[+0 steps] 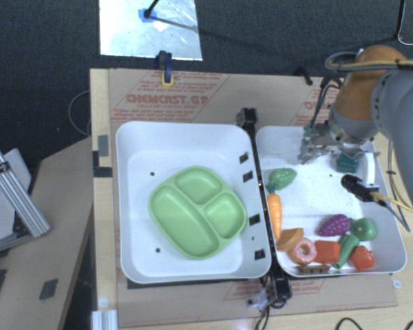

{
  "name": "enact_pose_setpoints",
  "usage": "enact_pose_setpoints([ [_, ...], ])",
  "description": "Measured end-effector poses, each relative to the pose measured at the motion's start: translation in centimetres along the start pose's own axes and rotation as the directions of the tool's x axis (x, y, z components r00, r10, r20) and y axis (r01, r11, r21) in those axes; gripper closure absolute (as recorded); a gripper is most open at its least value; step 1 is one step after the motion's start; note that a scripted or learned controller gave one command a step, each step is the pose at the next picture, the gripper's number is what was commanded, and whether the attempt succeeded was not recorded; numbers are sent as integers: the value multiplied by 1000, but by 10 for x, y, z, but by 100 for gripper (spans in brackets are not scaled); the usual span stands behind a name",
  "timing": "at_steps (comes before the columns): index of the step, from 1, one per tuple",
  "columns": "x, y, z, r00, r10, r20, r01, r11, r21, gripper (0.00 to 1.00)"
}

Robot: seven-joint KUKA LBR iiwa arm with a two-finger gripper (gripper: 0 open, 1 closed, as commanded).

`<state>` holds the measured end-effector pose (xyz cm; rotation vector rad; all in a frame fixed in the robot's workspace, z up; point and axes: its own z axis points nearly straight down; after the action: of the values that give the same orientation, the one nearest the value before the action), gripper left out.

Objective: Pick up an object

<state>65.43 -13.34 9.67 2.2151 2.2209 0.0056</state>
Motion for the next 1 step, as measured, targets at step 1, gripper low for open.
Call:
enact_pose_setpoints([
  [1,3,-6,-48,1000,1,-1,-1,1000,1,100],
])
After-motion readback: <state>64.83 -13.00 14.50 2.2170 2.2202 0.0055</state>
